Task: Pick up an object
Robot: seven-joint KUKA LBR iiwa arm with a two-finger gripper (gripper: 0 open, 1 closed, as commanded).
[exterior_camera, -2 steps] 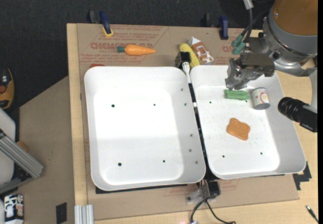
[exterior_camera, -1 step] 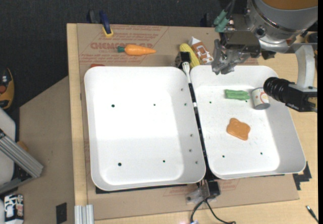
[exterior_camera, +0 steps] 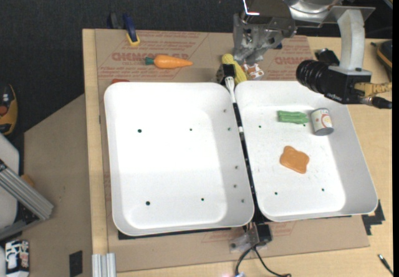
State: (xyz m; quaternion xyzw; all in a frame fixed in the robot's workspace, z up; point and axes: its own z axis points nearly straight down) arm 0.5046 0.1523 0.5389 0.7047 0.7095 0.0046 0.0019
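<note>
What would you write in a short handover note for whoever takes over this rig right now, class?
Gripper: above the bench behind the bins, near their shared top edge; I cannot tell whether it grips anything.
Right bin: green piece, small can on its side, orange chunk.
Behind the bins, on the board: carrot, yellow item, blue-yellow clamp.
Done: no pick visible.
Left: pick up one object.
</note>
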